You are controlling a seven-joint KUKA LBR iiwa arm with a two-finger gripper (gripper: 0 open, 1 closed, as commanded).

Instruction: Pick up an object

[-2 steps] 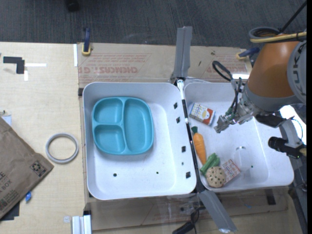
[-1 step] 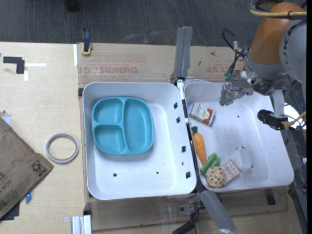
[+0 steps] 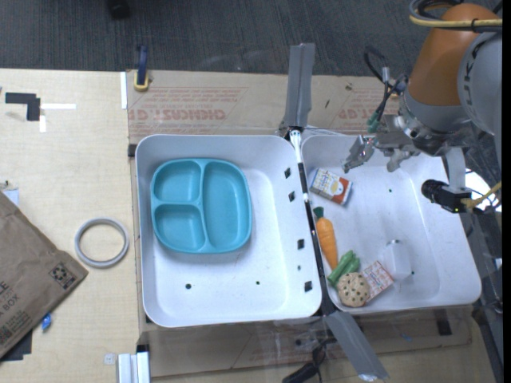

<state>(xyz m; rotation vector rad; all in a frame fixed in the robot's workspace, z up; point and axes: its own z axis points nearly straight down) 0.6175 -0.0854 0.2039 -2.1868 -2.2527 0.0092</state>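
Currently your jaws (image 3: 374, 155) hang spread open with nothing between them, just up-right of the small carton (image 3: 330, 186) in the right bin (image 3: 431, 290).

Arm (image 3: 455, 54): cut off by the upper right edge of the frame; base out of view.
Tool (image 3: 375, 156): fingers small and dark against the bin wall; spacing between them cannot be told.
Brown cardboard box (image 3: 28, 274): lower left of the frame, cropped by the left edge, print only partly legible.
Small carton (image 3: 330, 186): label too small to read.
Clear rounded item (image 3: 397, 258): right bin, faint against the white floor, identity unclear.
Cookie packet (image 3: 378, 278): partly tucked beside the cookie (image 3: 353, 289), print illegible.
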